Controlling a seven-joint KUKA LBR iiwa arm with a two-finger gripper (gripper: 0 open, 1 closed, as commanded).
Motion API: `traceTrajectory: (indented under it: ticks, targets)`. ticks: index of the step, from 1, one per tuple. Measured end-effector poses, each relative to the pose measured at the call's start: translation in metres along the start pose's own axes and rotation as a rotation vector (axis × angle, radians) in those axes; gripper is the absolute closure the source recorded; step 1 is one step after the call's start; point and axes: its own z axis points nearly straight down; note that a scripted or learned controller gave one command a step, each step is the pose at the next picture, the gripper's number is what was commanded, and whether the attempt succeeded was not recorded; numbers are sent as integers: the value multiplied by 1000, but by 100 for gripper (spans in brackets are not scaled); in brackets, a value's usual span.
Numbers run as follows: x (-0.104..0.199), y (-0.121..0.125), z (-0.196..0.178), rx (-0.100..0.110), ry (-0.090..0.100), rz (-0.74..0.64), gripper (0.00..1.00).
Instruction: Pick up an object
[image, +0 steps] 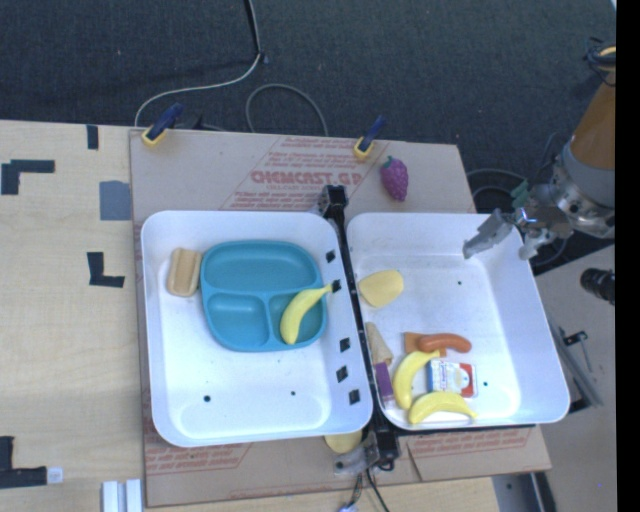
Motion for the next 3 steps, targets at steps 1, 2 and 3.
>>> traceTrajectory:
  ticks: [1,2,3]
  targets:
    - [45,-72,78,11,5,1,0]
    - [69,-71,165,-12,-4,1,0]
    - [23,1,179,-5,-1,-1,0]
